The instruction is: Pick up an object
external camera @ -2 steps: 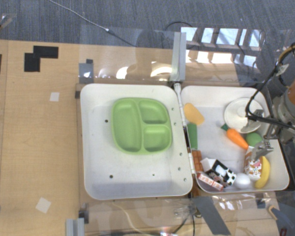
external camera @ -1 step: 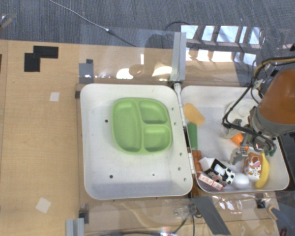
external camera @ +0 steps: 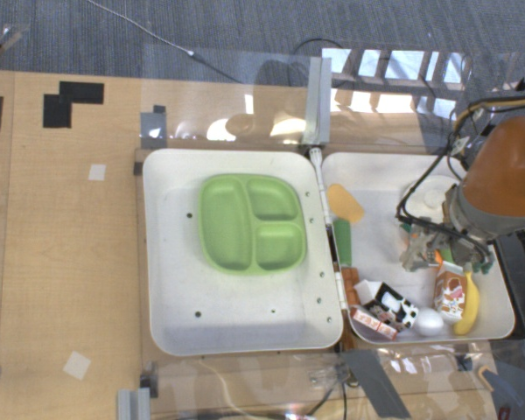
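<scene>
Hovering jaws (external camera: 423, 250) above right bin (external camera: 381, 221)

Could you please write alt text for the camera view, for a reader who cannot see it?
Seen from above, the grey and orange arm reaches from the right into the right bin, its gripper low over clutter including a banana, a white egg and a green stick. The left bin holds a green divided plate.

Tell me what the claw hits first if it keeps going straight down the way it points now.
Probably the bare floor of the right white bin, just beside the small orange-and-white carton and the yellow banana. The claw seems to hang above it, but depth is unclear here.
</scene>
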